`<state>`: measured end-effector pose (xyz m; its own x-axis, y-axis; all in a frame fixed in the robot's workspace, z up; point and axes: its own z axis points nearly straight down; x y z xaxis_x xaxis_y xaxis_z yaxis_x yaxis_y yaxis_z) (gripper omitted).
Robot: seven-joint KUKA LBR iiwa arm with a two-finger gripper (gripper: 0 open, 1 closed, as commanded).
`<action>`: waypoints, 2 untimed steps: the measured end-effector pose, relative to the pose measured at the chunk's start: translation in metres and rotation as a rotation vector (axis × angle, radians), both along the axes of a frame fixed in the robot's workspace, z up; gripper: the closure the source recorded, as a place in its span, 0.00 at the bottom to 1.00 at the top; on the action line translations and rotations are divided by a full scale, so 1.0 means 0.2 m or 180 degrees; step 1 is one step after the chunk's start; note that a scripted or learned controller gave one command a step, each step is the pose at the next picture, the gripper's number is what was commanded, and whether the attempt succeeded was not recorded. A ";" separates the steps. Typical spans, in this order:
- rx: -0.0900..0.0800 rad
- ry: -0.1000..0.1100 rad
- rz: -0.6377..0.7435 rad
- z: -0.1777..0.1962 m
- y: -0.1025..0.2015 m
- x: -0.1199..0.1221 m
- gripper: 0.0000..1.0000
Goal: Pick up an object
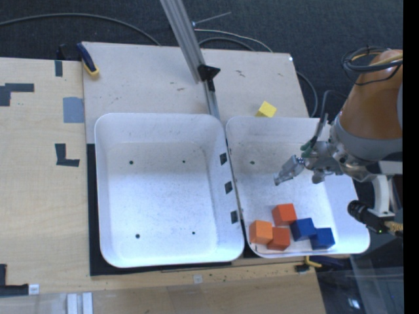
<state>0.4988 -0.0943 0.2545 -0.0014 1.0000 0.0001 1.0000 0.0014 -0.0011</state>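
Gripper [288,173] hangs over the right bin [262,139]; I cannot tell its state. Closest to us, orange blocks [272,227] and blue blocks [311,232] sit touching in that bin. Farther back, a yellow block [266,109] lies on the bench [150,77].

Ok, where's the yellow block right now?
The yellow block lies on the bench outside both bins, just beyond the far rim of the right bin, right of the slanted metal rail.
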 end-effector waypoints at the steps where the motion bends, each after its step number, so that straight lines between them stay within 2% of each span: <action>1: -0.0007 0.0013 0.0001 -0.41 -0.13 0.36 0.00; 2: 0.0005 0.0035 -0.0012 -0.65 -0.16 0.06 0.00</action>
